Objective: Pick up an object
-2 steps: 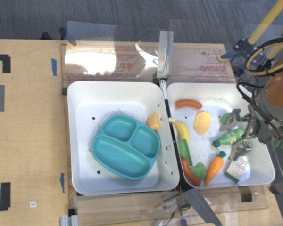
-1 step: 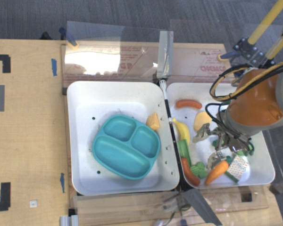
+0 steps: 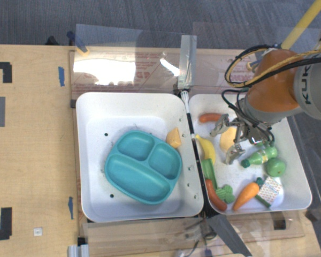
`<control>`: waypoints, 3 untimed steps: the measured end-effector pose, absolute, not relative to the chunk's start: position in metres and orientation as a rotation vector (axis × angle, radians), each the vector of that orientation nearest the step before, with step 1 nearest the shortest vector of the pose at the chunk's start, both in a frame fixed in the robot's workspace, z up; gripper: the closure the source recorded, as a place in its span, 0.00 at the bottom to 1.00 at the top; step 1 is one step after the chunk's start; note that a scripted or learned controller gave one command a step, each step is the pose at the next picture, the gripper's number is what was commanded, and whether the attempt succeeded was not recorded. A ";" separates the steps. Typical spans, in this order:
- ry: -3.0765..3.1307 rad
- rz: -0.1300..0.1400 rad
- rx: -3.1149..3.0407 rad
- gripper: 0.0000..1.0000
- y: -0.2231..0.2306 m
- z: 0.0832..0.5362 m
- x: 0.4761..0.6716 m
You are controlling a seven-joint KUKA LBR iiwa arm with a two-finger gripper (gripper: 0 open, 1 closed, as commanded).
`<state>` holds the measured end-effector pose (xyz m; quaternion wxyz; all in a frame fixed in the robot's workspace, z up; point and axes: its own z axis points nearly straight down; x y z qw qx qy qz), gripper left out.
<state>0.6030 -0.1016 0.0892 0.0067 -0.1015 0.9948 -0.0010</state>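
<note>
Carrot (image 3: 246,194) and wrapped packet (image 3: 269,190) sit at the near edge of the right bin (image 3: 301,182). Gripper (image 3: 236,138) is low over a pale yellow lemon-like piece (image 3: 228,137), fingers straddling it, apparently open, though hard to tell. Grasp step; next: close, lift straight. Banana (image 3: 206,146) close by. Left bin (image 3: 88,116) holds a teal plate (image 3: 143,166); wood bench (image 3: 27,143), grey carpet.

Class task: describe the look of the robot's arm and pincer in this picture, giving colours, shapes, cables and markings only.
The arm is grey, with a broad, rounded orange band above the wrist. Part of a black letter marking shows on the grey shell at the picture's right. Black and yellow cables loop around the orange band. The pincer is a small, grey metal assembly with thin fingers.
</note>
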 end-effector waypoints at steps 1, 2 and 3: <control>3.097 -0.007 -0.317 1.00 -0.100 0.104 0.607; 3.113 -0.006 -0.153 1.00 -0.109 0.262 0.671; 3.120 -0.005 0.127 1.00 -0.152 0.363 0.668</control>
